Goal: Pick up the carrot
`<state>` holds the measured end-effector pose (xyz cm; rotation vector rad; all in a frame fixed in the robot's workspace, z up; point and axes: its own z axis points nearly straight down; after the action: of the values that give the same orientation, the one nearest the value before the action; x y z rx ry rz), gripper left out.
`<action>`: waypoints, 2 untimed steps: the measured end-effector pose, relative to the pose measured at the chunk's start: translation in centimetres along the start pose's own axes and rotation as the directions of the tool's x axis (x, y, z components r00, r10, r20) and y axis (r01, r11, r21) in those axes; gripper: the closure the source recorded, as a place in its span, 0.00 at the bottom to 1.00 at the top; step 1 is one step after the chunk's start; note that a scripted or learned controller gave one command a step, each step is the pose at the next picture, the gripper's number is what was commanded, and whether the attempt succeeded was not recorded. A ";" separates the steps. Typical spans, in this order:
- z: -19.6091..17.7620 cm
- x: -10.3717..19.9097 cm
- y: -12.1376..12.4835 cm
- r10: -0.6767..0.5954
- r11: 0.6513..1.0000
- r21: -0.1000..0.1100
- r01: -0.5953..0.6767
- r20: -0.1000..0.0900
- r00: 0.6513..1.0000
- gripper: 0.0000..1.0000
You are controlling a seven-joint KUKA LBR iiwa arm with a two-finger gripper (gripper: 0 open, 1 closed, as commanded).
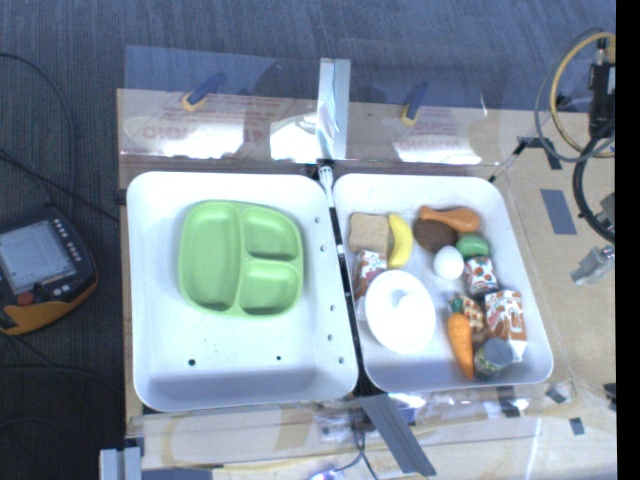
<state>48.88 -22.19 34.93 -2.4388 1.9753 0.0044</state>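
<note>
From the camera view we find the carrot (459, 344) at five o'clock in the right bin (525, 268), long axis near twelve-to-six, green top toward twelve, just beside a white bowl (400, 311). The left bin (150, 348) holds a green plate (241, 258). The desk (570, 298) stands on blue-grey carpet (300, 18).

A green three-compartment plastic plate (240, 258) sits mid left white bin (150, 368). In the right white bin (525, 268), the orange toy carrot (459, 341) lies along the front-right edge, beside a white round bowl (400, 311).
</note>
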 end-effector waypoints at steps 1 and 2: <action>1.7 -0.7 0.3 -0.369 0.929 -0.001 0.369 0.002 0.929 1.00; -1.0 -1.0 0.2 -0.707 0.707 0.000 0.707 0.000 0.707 1.00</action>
<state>48.49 -21.29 35.89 -3.0079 0.8915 0.0020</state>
